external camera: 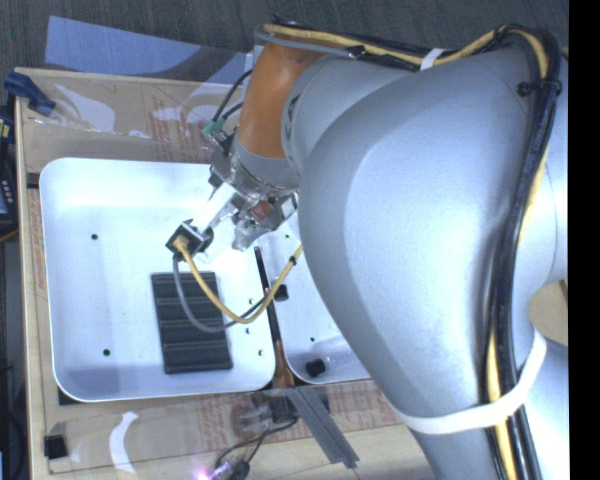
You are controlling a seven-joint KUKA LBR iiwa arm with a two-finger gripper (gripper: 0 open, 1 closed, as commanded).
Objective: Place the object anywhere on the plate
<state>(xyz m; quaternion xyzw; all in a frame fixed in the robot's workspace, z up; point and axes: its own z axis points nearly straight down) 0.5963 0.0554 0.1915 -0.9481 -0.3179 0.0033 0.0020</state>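
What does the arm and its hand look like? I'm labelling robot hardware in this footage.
The arm is bulky, smooth and grey, with an orange band above the wrist. A yellow cable and black cables run along it. The hand is small and metallic, with a black block beside it.

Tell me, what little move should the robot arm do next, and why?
Probably drift a little toward the dark ridged plate in the left bin. The gripper hangs beside the plate's upper edge, not above it.

Glossy white plastic bin (pixel 70 268), matt dark ribbed plate (pixel 190 323), smooth grey arm casing (pixel 430 228), orange band (pixel 265 98)
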